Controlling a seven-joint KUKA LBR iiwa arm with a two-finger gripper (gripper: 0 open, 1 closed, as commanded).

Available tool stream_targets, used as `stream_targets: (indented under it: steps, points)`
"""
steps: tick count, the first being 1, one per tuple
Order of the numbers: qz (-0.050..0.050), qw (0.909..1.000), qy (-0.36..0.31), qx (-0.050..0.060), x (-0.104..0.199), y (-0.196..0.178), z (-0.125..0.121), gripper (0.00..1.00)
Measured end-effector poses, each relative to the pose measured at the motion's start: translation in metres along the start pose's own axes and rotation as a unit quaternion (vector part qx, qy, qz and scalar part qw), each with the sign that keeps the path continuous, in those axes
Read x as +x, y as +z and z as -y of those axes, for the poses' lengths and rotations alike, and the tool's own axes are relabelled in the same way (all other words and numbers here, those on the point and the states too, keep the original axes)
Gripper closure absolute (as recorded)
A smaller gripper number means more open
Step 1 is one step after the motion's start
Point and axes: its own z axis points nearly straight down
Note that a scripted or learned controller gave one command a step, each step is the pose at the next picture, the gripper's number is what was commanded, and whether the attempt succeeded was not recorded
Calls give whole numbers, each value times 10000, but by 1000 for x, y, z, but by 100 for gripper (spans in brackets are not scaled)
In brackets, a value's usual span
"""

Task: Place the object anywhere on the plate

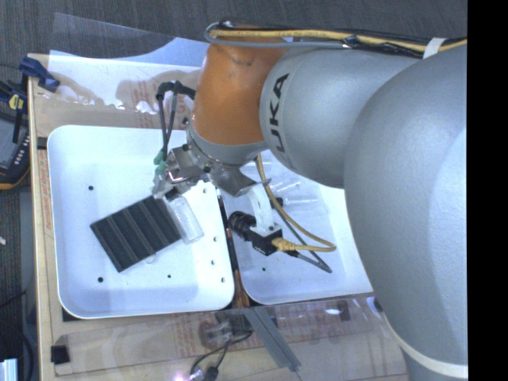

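Largely arm-hidden, the tool (181,190) meets the ribbed plate (136,232); grip unreadable.

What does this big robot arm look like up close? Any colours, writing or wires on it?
The arm is bulky, rounded and grey, with an orange band near the wrist and dark "KUKA" lettering. Yellow cables run along its top, and thin black wires hang by the metal gripper.

Dark grey carpet floor (119,6); wooden bench (159,344) under bins.
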Motion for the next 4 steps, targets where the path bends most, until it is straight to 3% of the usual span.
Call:
stream_targets:
  steps: [1,2,3,4]
  points:
    - [-11,9979,644,-19,113,-152,37,100]
    - [-2,9772,2125,-6,82,-200,-31,100]
    - [4,9680,2509,12,99,-137,-110,100]
    - [-13,9079,4192,-3,92,-186,-137,100]
